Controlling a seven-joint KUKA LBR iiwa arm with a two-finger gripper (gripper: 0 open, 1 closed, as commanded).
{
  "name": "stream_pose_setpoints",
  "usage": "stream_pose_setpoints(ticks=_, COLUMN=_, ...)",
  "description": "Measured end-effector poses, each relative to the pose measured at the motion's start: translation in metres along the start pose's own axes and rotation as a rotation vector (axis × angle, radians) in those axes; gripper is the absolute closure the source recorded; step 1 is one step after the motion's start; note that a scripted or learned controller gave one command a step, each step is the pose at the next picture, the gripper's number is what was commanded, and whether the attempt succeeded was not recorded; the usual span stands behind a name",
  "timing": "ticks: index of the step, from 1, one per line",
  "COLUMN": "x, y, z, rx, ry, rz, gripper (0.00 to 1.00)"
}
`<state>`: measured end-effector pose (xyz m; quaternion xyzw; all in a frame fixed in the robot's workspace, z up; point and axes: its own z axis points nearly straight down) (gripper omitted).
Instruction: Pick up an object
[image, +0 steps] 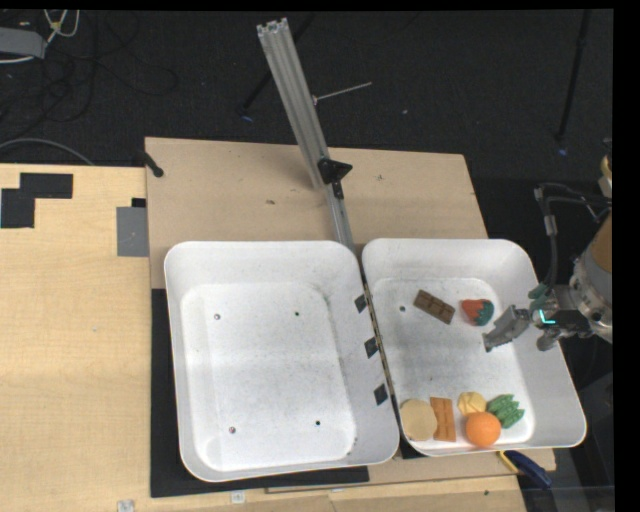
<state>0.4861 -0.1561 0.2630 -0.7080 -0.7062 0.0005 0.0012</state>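
Note:
The right bin (455, 262) holds several small items. A brown bar (434, 306) and a red and teal piece (477, 311) lie near its middle. Along its front edge sit a tan bun (418, 420), an orange-brown slab (443, 419), a yellow piece (471, 403), a green piece (506, 410) and an orange ball (483, 430). My gripper (523, 335) hovers over the right side of this bin, just right of the red and teal piece. It is open, with nothing between its fingers (499, 332).
The left bin (262, 360) lies beside the right one, with black clips (368, 345) along the shared edge. A slanted metal rail (300, 110) rises behind the bins. A wooden board (70, 330) lies to the left.

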Motion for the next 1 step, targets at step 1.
stream_pose_setpoints(ticks=1, x=-0.0026, y=0.0037, z=0.0448, rx=0.005, ry=0.001, rz=-0.002, gripper=0.0)
